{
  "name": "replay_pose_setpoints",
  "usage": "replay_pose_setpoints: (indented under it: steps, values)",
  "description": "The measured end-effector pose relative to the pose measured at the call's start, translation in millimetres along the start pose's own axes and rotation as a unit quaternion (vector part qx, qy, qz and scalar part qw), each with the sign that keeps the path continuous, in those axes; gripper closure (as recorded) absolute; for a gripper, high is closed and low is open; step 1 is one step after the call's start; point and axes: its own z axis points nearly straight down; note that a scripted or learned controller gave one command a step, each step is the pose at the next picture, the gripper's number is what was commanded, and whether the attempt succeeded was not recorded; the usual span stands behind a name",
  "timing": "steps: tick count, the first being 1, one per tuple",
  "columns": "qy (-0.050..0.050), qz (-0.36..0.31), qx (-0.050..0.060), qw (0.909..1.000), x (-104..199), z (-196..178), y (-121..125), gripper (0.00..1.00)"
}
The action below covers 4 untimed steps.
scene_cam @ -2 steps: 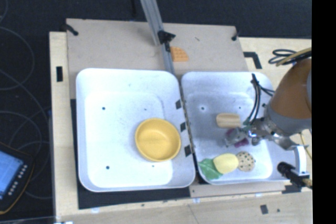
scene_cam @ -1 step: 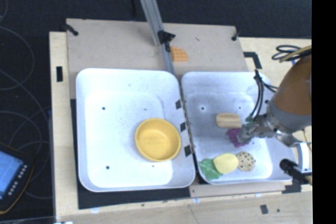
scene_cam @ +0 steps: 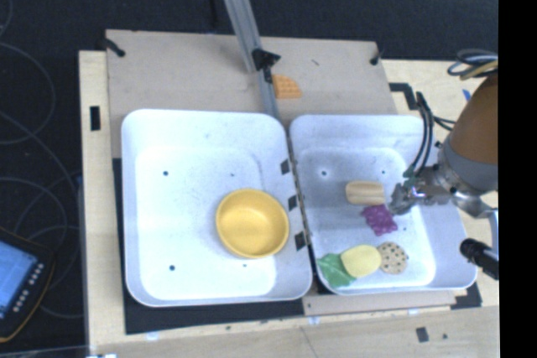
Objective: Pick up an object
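Note:
My gripper [scene_cam: 398,199] reaches in from the right and hangs low in the right bin [scene_cam: 336,138]. It sits just right of a tan cylinder [scene_cam: 364,193] and just above a purple crumpled piece [scene_cam: 380,220]. Its fingertips are too small and dark to read. At the bin's front edge lie a yellow lemon-like object [scene_cam: 362,260], a green leaf-shaped piece [scene_cam: 333,267] and a round speckled cookie [scene_cam: 392,257]. A yellow bowl [scene_cam: 251,222] rests in the left bin [scene_cam: 168,147], near its right wall.
A grey metal rail [scene_cam: 239,8] slants down from the top to the divide between the bins. A small orange waffle-like piece [scene_cam: 286,87] lies on the board behind the bins. A tablet [scene_cam: 17,277] and cables sit at the far left.

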Motion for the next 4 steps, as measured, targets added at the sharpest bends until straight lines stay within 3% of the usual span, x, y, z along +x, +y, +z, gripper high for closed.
replay_pose_setpoints:
  steps: [1,4]
  values:
    - [0.0,0.0,0.0,1.0,-1.5,-46.1,2.4,1.0]
    - [0.002,-0.003,0.002,1.0,161.7,-61.3,18.6,1.0]
